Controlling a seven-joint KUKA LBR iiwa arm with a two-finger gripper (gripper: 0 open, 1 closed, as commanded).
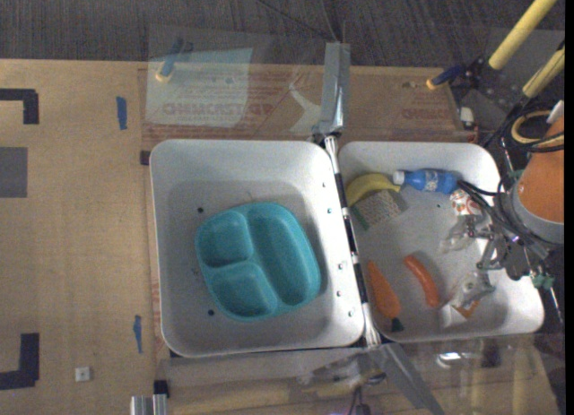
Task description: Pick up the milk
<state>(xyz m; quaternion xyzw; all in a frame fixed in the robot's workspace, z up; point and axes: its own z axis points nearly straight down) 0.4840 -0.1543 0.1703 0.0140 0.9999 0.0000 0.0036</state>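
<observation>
The milk (429,180), a small blue-and-white bottle, lies on its side at the far edge of the right bin (513,322), its paler end pointing toward the divider between the two bins. The pincer (475,265) hangs low over the right side of that same bin, nearer the camera than the bottle and well apart from it. Nothing is seen gripped in it, and whether it is apart or together cannot be told through the tangle of metal and cable there.

Just beside the milk's paler end sits a yellow banana (369,186), with a greyish speckled object (378,210) touching the banana's near side. Closer to the camera, an orange carrot (384,290) lies along the divider side, and a red-orange sausage (422,280) lies between the carrot and the pincer. Bare bin floor separates the pincer from the milk.

The left bin (170,252) holds a teal divided plate (258,260). On the counter (72,225) beyond it, a clear sheet (202,86) covers reddish print that is too faint to read. The bottle's label cannot be read either.
</observation>
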